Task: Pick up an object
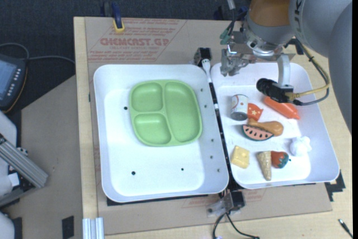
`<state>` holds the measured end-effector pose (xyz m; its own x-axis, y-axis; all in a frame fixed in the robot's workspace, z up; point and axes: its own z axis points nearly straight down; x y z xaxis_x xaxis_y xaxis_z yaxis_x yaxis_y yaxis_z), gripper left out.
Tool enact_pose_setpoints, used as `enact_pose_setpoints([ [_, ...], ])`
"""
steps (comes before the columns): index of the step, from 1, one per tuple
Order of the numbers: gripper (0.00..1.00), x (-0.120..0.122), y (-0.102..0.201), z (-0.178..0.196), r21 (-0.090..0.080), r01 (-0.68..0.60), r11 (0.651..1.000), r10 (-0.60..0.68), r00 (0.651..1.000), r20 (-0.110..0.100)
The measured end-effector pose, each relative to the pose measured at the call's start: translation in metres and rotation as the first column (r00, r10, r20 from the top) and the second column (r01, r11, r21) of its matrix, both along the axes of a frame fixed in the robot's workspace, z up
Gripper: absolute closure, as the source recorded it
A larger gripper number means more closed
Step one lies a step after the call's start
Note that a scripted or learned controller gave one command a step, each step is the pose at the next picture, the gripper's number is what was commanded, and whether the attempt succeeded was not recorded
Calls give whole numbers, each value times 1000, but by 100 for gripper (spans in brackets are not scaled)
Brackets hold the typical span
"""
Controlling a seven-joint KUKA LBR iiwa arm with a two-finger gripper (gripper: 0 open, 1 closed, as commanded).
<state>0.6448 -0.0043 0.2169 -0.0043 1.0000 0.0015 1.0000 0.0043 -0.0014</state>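
Orange carrot (pixel 281 107), long and tapered, in right bin (pixel 319 168)

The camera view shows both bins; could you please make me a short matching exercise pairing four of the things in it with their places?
Things:
1. green divided plate
2. carrot
3. cheese wedge
4. gripper

Places:
A. near front edge of the right bin, by the divider
B. middle of the left bin
C. over the right bin's far left corner
D. right bin, towards its far right side

Pairs: 1-B, 2-D, 3-A, 4-C
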Motion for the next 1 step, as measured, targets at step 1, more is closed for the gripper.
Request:
enact_pose_setpoints([
  [1,100,-7,-5,19,-1,5,1000,-5,1000,4],
])
